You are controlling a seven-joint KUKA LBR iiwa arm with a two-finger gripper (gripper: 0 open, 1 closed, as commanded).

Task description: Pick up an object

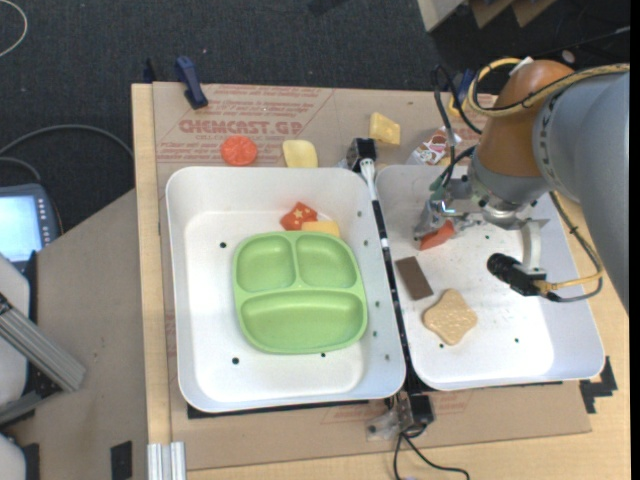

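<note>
Gripper sits low over the back-left part of the right shallow white bin, hanging from the grey arm with the orange band. Its lower end is a tangle of dark hardware and cable from this angle; whether it is wide, narrow or gripping anything cannot be told.

Just beside and below it, on the bin floor: a small flat red-orange piece, partly tucked under the tool. Likely candidate for the pick (nearest thing to the tool). Judged light, rigid toy plastic, smooth and probably a bit slippery; it lies low, so the hold would have to be across its narrow width, down near the floor.

Further forward in the same bin: a dark brown rectangular slab near the left wall, and a tan toast-shaped piece just in front of it, the two apart. The toast piece looks thicker, possibly foam or soft plastic; its edges would offer an easier pinch.

Left white bin holds a green three-compartment plastic tray, with a red-and-yellow small item touching its back edge.

Behind the bins, on the cardboard sheet: an orange-red disc, a pale yellow block, a yellow wedge.
</note>
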